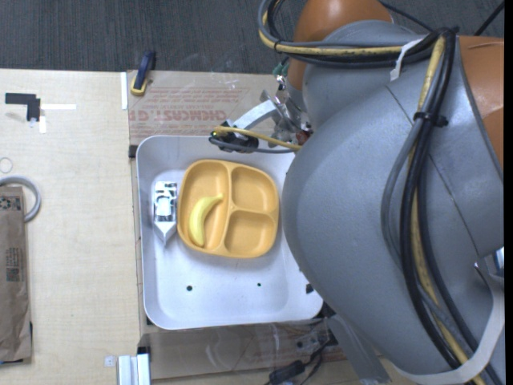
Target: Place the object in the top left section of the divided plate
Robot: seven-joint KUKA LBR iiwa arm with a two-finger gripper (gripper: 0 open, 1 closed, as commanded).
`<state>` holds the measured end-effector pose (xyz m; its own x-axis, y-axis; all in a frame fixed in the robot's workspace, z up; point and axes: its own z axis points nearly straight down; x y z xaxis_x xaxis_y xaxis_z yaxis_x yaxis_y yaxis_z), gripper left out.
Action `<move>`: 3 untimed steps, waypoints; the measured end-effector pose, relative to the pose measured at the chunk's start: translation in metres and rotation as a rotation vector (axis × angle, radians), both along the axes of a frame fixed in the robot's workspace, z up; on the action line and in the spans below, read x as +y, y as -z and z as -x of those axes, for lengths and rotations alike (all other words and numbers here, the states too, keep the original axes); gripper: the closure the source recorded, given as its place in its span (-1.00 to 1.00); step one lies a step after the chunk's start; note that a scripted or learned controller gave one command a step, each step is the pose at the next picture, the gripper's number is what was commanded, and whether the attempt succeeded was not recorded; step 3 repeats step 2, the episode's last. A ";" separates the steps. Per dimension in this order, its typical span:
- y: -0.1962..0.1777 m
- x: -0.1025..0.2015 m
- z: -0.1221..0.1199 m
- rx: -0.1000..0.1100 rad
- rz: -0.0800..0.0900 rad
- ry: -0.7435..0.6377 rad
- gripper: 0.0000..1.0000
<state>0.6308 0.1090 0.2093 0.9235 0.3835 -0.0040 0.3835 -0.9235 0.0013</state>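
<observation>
Camera view, looking down at a slant.

- The white bin is seen with a yellow divided plate set in its upper middle. Three sections are counted: one long section on the left, two smaller ones on the right.
- A banana is noted lying inside the long left section, curved, its tip towards the plate's centre. It is taken to be the task's thing (a judgement; the task names none).
- A small white-and-black packet is seen on the bin floor, just beside the plate's left rim and outside it.
- The grey arm covers the right of the scene. The gripper is made out at the bin's upper rim, above the plate's top right corner, tangled among metal parts and a yellow-black cable.
- Whether the gripper is open or closed cannot be told. Nothing can be made out in its grasp.
- The banana lies well apart from the gripper, down and to the left of it, with no contact.

Step in hand: the placing is judged done, or nearly so. The next move calls only for the arm to be lifted clear without the plate being knocked.
</observation>
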 end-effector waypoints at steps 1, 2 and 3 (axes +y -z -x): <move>0.012 -0.003 -0.003 0.002 0.000 -0.053 -1.00; 0.117 0.084 0.013 -0.002 -0.002 -0.026 -1.00; 0.117 0.084 0.013 -0.002 -0.002 -0.026 -1.00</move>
